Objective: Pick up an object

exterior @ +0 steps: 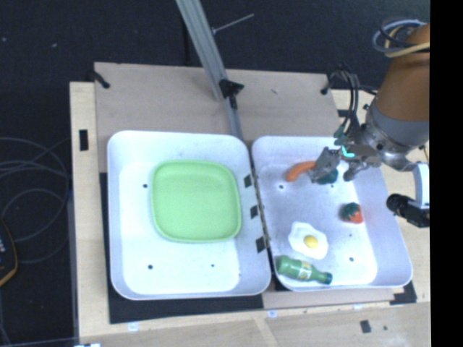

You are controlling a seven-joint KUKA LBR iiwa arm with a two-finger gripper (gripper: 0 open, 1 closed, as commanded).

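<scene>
Objects for picking were found only in the right-hand part of the scene, so the account was taken from the left. On the desk (85, 215) the left bin (123, 194) was seen to carry a pale green plate (195, 201), lying flat near its middle. A grey pole (206, 45) was seen slanting down to the seam between the bins. In the right bin (376, 259) a green bottle (302, 270) was seen on its side at the near edge, with a toy fried egg (309, 241) just behind it. Further back an orange carrot-like piece (298, 170) was seen, its right end touching or hidden by the end effector (334, 166), and a small red and green item (351, 212), perhaps a strawberry, was seen well apart toward the right wall.

The end effector was seen low over the far part of the right bin, beside the orange piece. Whether it was spread or closed could not be told, and nothing could be seen gripped in it. The task was therefore judged unfinished: the reach to an object appeared made, while a secure grasp and a lift were judged to be left.

No brand, label or writing could be read anywhere; the bottle's label was too small
</scene>
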